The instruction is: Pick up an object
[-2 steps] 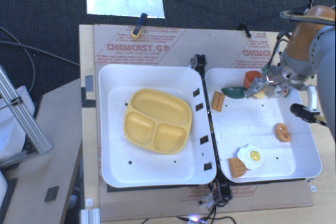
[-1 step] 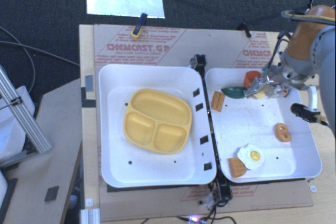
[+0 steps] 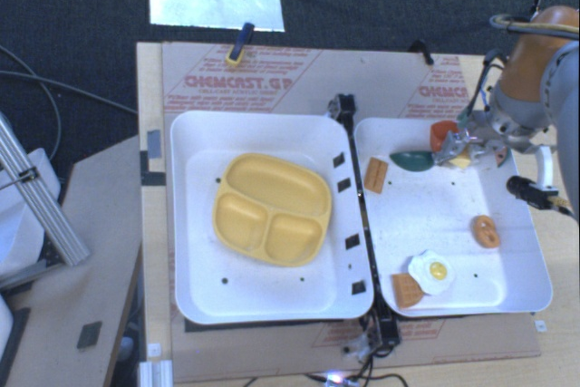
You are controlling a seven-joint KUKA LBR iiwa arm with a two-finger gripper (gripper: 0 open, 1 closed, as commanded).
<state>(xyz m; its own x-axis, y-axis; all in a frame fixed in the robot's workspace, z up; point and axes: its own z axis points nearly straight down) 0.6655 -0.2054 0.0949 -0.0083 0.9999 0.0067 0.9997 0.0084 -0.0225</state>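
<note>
In the right bin (image 3: 517, 285), the gripper (image 3: 456, 149) hangs beside a green spoon (image 3: 412, 160)

Gripper (image 3: 453, 149) low, arm angled leftward

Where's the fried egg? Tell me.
The fried egg lies in the right bin, near its front edge, touching the toast piece on its left.

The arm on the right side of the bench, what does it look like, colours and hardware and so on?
The arm is smooth, rounded grey, with an orange band above the wrist. Its gripper is small, bare silvery metal. A dark cable arches over the band's top.
</note>
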